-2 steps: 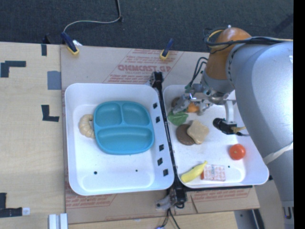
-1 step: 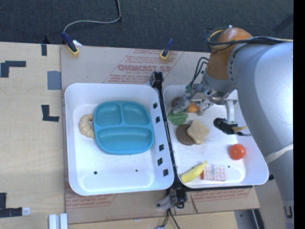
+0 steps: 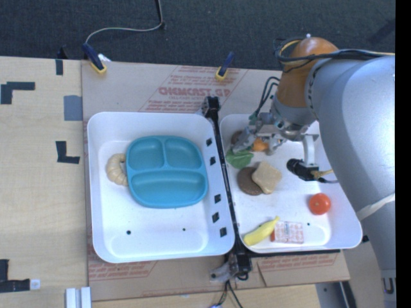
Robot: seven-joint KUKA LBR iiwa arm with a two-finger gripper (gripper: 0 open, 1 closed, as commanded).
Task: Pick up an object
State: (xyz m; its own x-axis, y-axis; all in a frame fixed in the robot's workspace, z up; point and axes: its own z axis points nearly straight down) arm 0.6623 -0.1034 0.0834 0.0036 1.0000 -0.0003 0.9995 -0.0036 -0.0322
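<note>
Nearest, along the front of the right bin, a yellow banana lies with a small white and red packet just beside it on the right. A little farther back, toward the bin's right side, sits a red tomato. Beyond that a tan bread slice overlaps the edge of a brown round disc. At about the same depth, in the left bin, a blue divided plate rests with a tan pastry against its left rim. Farther still, a green piece lies by the right bin's left wall, and a small orange piece lies just behind it. The jaws hang directly over this pair, at the end of the grey arm. I cannot tell whether they are released or clenched.
</note>
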